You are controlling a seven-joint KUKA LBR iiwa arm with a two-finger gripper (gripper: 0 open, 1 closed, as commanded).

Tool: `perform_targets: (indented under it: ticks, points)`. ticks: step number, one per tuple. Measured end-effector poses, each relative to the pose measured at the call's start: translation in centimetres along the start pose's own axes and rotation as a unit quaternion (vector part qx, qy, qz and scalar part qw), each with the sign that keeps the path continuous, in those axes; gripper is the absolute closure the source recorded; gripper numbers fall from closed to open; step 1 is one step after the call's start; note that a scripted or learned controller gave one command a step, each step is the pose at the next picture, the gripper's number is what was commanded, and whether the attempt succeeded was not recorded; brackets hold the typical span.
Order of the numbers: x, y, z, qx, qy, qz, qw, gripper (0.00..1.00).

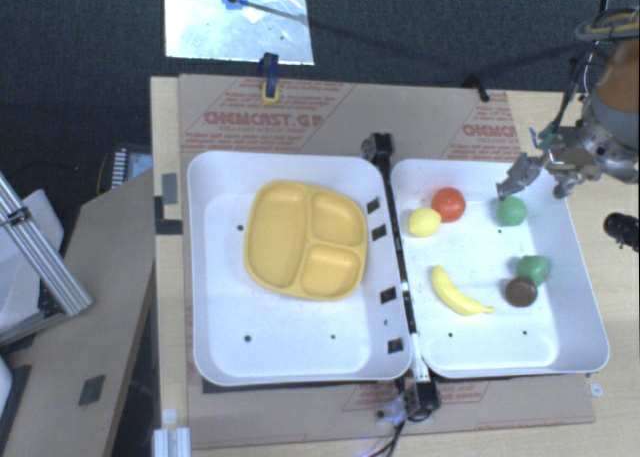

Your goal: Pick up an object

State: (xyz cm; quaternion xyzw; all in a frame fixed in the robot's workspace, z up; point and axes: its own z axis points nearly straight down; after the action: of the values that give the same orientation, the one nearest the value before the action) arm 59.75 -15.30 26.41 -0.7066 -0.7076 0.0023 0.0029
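The arm reaches in from the right edge, its wrist hanging over the top right corner of the right bin [580, 285]. The gripper [540, 177] sits at the bin's upper rim, its two fingers set well apart, so the jaws stand wide with nothing between them. One finger [516, 177] slants down to the left and ends just above the green ball [512, 211], which lies in the bin's upper right part, right below the jaws and very near that fingertip; whether they touch cannot be told. To the left of the green ball, near the bin's top, a red ball [449, 203] rests touching a yellow lemon-shaped piece [424, 222]. A yellow banana [458, 292] lies aslant near the bin's middle. Toward the right wall, a second green piece [533, 268] lies against a brown round piece [520, 291] just below it. The left bin [215, 275] carries a yellow divided plate [303, 238] with three compartments, all bare. Both bins rest on a brown cardboard sheet [300, 115] printed with red lettering, spread over the worktop [160, 115].
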Motion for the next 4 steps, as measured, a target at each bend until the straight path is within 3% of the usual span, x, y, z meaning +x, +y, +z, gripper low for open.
perform_targets:
  ticks: [1, 4]
  points:
    - [0.0, 0.2, -0.5, -0.005, -0.001, -0.001, 1.0, 0.0]
    - [0.3, -2.2, 13.4, -0.003, 0.0, 0.001, 1.0, 0.0]
